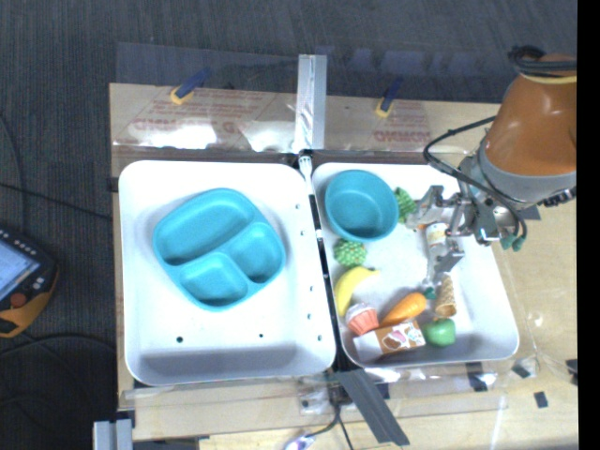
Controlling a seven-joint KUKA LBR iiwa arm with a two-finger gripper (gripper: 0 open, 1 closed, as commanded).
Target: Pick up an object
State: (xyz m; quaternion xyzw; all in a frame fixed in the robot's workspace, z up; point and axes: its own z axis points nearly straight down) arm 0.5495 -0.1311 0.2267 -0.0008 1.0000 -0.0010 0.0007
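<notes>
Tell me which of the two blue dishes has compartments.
The blue divided plate in the left bin: its inside is split into three sections. The blue bowl in the right bin is a single round hollow.

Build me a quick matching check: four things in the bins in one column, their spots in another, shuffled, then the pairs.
1. divided plate
2. blue bowl
3. banana
4. green apple

a. right bin, far left corner
b. right bin, near right corner
c. left bin, middle
d. right bin, along its left wall

Pairs: 1-c, 2-a, 3-d, 4-b
</notes>
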